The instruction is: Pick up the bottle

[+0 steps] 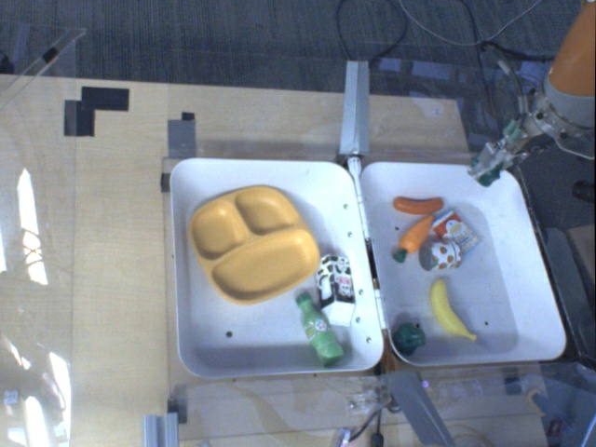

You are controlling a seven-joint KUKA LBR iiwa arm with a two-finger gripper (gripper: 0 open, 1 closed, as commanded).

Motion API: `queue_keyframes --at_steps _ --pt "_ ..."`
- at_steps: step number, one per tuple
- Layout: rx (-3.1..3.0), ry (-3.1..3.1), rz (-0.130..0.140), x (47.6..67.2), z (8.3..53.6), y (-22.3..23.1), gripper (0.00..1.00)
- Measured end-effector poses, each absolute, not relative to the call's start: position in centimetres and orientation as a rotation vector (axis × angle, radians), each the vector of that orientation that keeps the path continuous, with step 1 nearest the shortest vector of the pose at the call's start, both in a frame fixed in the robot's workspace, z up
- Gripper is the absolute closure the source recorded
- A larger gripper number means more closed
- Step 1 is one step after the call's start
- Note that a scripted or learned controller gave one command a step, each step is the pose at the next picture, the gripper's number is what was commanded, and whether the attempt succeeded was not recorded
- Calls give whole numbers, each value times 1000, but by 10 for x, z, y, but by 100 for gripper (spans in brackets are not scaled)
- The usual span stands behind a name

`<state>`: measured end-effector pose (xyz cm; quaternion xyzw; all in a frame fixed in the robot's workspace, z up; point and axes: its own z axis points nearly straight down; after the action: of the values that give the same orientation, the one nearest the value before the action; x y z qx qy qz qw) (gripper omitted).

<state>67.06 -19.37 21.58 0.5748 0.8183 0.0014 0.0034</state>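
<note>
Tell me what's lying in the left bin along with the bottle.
The left bin holds the green bottle, a cow-print carton touching it, and a yellow divided plate. Anything under the plate is hidden.

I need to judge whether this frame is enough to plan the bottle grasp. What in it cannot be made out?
- Gripper, camera view: small and blurred at the right bin's far corner; finger state unreadable.
- Arm: cut off by the right and top edges.
- Green bottle in the left bin: label too small to read.
- Cow-patterned carton: touching the bottle or just beside it, cannot tell.
- Dark green item: too small to identify.
</note>
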Motion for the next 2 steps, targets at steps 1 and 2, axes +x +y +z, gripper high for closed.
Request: queue_keyframes --at_steps 1,2 --pt "1835 2543 5 667 207 -148 100" --pt "1818 2554 7 670 222 -117 100"
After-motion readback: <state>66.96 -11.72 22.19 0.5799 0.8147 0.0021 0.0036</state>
